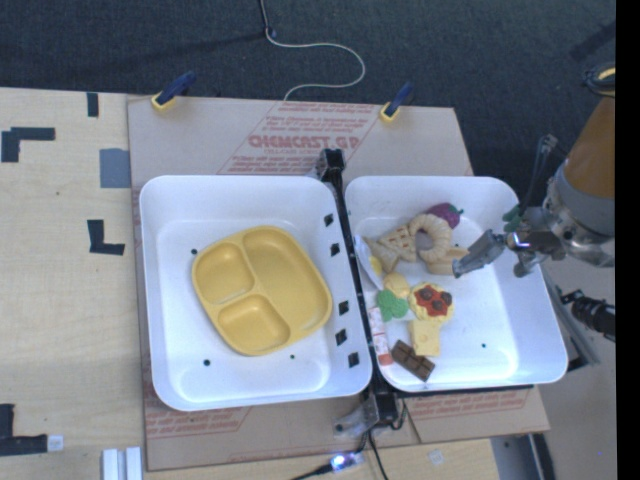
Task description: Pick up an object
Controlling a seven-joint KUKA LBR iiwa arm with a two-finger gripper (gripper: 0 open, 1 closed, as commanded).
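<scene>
Several toy foods lie in the right bin (520, 358): a beige ring pastry (436, 240), a waffle piece (394, 244), a purple item (446, 212), a pizza slice (432, 302), a green piece (391, 306), a yellow wedge (426, 337) and a brown chocolate bar (412, 360). My gripper (500, 259) hangs over the right side of this bin, just right of the ring pastry. Its fingers stand open with nothing between them. The left fingertip (473, 260) is close to the pastry's edge.
The left bin (170, 368) holds a yellow divided plate (262, 289). A black divider with clips (345, 268) runs between the bins. Both bins rest on a cardboard sheet (300, 138). A thin red and white stick (377, 326) lies along the right bin's left wall.
</scene>
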